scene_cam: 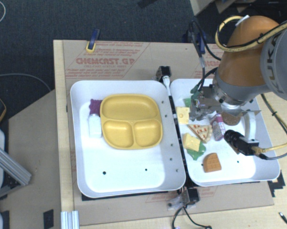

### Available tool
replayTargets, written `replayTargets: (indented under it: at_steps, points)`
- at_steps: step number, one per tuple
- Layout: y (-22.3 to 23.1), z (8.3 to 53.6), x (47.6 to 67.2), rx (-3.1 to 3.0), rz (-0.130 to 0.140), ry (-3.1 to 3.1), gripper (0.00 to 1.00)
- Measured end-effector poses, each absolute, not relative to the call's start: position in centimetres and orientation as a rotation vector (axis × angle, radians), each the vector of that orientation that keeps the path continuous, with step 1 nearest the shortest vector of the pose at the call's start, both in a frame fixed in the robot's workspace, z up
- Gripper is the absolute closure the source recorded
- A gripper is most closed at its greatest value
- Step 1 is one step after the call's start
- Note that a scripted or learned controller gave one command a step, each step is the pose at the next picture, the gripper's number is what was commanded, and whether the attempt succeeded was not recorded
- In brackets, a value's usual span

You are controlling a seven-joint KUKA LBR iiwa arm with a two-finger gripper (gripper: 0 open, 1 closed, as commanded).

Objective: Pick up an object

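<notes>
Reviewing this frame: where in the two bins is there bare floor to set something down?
Left bin: bare floor in front of the yellow tray, toward the near rim. Right bin: crowded under the gripper with toy food; a small bare patch lies at the near right corner, beside the brown piece.

Yellow tray (131,120) in left bin (119,180), toward far edge. Gripper (199,112) low in right bin (239,173), above pizza slice (200,130); cookie (211,162) near front edge.
</notes>
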State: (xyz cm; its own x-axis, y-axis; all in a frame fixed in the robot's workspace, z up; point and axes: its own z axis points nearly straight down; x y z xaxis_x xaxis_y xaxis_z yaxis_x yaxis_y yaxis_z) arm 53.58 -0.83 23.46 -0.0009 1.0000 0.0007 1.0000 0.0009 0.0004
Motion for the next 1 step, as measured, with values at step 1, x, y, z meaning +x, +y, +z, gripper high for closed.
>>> replayTargets:
  at_steps: [1]
  points:
    - [0.03, 21.99, 54.07, -2.218, 0.004, -2.220, 1.00]
